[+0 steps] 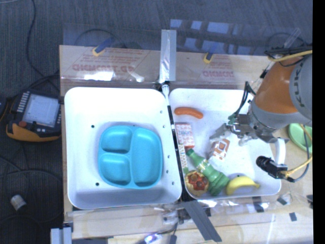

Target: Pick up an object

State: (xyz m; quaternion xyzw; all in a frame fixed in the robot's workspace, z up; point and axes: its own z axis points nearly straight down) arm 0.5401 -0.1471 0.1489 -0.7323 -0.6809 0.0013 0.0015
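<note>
My gripper [232,136] hangs low in the right bin [264,98], its fingers spread open with nothing between them. Just below and left of it lies a small white-and-orange packet [219,149], close to the left fingertip [218,133]. An orange sausage [188,113] lies at the bin's back left. A printed wrapper bar [184,134] lies along the left wall. At the front sit a green bottle [207,170], a red-and-yellow fruit piece [196,182] and a yellow banana [241,184].
The left bin [81,111] holds a blue divided plate [130,155]. A black cable connector [269,166] hangs off the arm over the right bin's front right. A green object [299,136] sits outside the right wall.
</note>
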